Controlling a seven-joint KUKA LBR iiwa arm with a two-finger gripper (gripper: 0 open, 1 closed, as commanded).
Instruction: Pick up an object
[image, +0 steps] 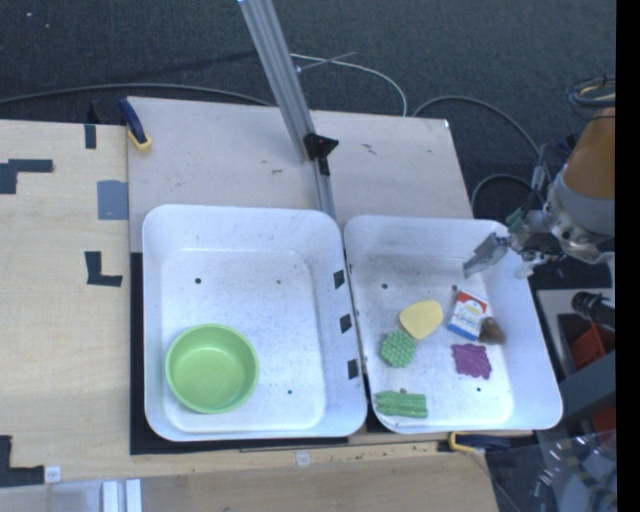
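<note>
Yellow and rounded, a small smooth piece (421, 319) lies flat near the middle of the right bin (530, 400), one of a loose cluster any of which could serve as the object to pick. Just right of it sits a little white, red and blue carton (467, 313) with a small brown item (492, 331) against its lower right side. Below are a knobbly green disc (398, 348), a bumpy purple piece (471, 359) and a ribbed green block (401, 404) by the bin's lower edge. All lie apart enough to be reached from above. The pincer (487, 254) hangs over the bin's upper right, clear of the cluster; whether it is apart or together I cannot tell, and nothing is seen in it. A glossy green bowl (211, 368) stands in the lower left of the left bin (240, 225), on the pale desk (60, 300).
</note>
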